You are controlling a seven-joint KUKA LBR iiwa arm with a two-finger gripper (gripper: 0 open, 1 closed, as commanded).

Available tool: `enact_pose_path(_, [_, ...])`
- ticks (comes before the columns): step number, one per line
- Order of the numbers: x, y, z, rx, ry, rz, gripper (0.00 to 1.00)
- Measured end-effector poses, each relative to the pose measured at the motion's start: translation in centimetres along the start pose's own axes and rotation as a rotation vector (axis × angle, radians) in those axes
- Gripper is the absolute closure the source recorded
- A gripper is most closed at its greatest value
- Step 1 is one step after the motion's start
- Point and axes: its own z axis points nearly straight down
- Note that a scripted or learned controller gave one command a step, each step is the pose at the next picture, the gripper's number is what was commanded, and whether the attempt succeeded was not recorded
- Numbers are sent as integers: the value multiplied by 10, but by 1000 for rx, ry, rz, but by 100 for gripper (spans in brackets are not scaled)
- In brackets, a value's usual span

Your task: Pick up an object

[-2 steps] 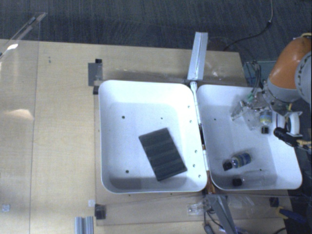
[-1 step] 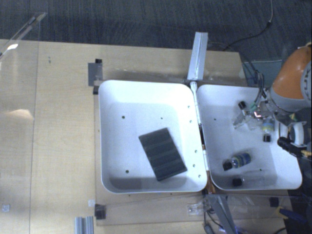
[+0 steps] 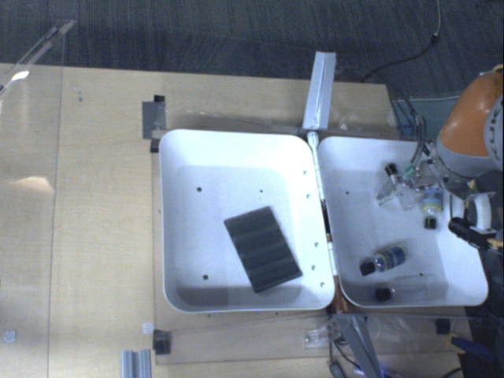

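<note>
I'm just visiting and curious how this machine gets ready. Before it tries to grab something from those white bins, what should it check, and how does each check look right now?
1. Something to grab in the right bin: ok. A small dark bottle lies on its side, with a small black piece near the front wall.
2. Bottle free of neighbours: ok, nothing touches it.
3. Claw position: not ok. It sits over clear clutter at the back, not above the bottle.
4. Claw open and empty: cannot tell.
5. Left bin option: ok. A flat dark ribbed pad lies alone, tilted.
</note>
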Motion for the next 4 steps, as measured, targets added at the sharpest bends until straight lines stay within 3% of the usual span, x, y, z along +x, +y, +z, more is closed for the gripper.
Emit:
enact_pose_path(1, [-3, 27, 1, 2, 1, -44, 0])
enact_pose_path(2, [1, -1, 0, 1, 1, -65, 0])
enact_pose_path(4, [-3, 22, 1, 1, 0, -107, 0])
